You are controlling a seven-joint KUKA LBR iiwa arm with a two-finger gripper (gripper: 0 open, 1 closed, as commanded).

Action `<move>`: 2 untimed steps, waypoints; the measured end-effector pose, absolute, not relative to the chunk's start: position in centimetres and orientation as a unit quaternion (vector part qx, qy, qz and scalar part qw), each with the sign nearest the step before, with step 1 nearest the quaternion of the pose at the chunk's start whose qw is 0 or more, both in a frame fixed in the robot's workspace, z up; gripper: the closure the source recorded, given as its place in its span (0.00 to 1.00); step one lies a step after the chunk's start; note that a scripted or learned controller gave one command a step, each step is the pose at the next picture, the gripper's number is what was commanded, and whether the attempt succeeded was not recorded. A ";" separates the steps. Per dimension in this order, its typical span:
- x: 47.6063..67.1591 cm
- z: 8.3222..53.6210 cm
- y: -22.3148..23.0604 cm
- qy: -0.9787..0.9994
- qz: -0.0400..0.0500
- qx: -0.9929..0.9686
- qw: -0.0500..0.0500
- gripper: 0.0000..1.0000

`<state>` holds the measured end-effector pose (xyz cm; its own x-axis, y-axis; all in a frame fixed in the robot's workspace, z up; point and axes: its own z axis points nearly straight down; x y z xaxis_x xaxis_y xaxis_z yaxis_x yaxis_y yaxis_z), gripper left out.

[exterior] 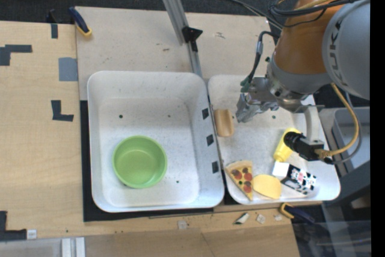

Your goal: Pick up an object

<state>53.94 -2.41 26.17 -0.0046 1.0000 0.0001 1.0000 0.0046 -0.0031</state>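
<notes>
Bench [132,33] carries two white bins side by side. My pincer [245,112] hangs over the right bin [258,147], near its left wall; can't tell if it's wide or narrow. Tan block [224,123], maybe bread, lies along that wall, just beside me. Pizza slice [240,177] & yellow wedge [267,186] sit by the bin's lower edge in view. Green bowl [140,161] is in the left bin [150,105].

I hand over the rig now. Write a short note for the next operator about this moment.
Gripper: over the right bin, just right of the brown block; nothing seen held.
Things: pizza slice, yellow wedge and black-and-white toy at that bin's near edge; green bowl in the left bin.
Done: nothing picked up yet.
Left: grasp one thing and lift it; the block looks closest.
</notes>
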 end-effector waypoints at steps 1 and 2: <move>57.0 24.8 3.1 -0.709 0.001 -0.705 0.001 1.00; 59.9 23.6 7.0 -0.709 0.001 -0.705 0.001 1.00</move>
